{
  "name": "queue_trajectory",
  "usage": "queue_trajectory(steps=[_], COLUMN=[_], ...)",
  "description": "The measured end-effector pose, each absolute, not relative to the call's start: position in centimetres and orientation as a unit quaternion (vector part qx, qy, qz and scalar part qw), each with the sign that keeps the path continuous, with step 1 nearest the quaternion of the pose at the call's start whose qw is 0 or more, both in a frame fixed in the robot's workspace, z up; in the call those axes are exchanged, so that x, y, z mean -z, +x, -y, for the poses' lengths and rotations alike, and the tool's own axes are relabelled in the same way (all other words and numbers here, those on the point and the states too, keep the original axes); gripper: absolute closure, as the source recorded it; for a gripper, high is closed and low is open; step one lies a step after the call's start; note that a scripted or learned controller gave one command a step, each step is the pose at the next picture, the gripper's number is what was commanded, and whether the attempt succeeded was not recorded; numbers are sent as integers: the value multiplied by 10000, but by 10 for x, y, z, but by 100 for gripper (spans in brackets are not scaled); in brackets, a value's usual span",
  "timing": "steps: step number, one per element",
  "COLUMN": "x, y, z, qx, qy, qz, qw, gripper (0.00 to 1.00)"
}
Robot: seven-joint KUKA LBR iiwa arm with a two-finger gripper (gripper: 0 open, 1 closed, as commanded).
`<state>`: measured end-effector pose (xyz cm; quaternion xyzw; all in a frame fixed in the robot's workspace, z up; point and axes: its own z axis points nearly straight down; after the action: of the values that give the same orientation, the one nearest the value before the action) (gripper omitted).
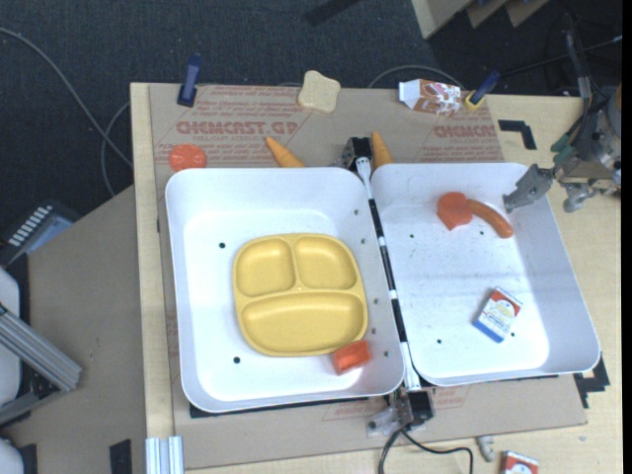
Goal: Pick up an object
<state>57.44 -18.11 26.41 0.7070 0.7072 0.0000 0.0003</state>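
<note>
Two shallow white bins sit side by side on the desk, and the right-hand white bin serves as the landmark here. Inside it, near its far edge, lies an orange curved toy, sausage-like with a rounder red-orange end; toward its near right corner rests a small blue and white carton with a red patch. To its left, the left-hand white bin carries a yellow plastic divided plate with a small orange block just beside the plate's near rim.

The end effector hangs at the landmark bin's far right corner, over its rim, just to the right of the orange curved toy and apart from it. One grey finger reaches toward the toy; a second shows further right. I judge the fingers to be spread, with nothing between them.

As for progress, nothing appears picked up: every object lies flat in its bin, and the end effector carries nothing. The whole task looks to remain: choosing a target, most likely the nearby orange toy, lowering around it, closing, and lifting. The toy's curved, narrow shape could slip from a loose pinch.
</note>
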Motion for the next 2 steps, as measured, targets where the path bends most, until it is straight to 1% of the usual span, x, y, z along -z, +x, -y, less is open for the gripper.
queue_trajectory(steps=[1, 2], x=[-191, -94], y=[643, 670], z=[163, 143], qx=[0, -38], qy=[7067, 7063], qz=[-7076, -7079], qw=[2, 52], gripper=[0, 0])
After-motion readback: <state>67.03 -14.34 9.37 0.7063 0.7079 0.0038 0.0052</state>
